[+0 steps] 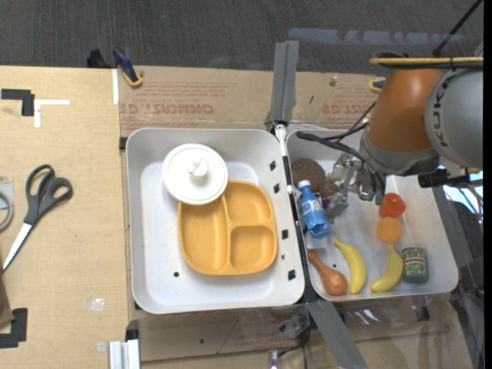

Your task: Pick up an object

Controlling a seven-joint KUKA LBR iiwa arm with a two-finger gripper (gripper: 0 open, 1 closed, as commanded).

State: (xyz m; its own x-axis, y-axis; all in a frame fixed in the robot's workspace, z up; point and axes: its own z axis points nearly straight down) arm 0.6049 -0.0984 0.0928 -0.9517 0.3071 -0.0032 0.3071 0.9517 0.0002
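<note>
tool (344,193) apparently open, just right of blue bottle (313,210), not holding it.

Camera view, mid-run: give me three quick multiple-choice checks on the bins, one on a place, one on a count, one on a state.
1. Where is the yellow divided tray?
A. left bin
B. right bin
C. on the cardboard

2. How many bananas lie in the right bin?
A. one
B. two
C. four

3. How does the blue bottle sit?
A. standing upright
B. lying on its side
C. stacked on the white lid

Key:
1 A, the tray rests in the left bin, under the white lid.
2 B, one banana and another banana lie near the front wall.
3 B, the bottle lies flat beside the end effector.
</note>
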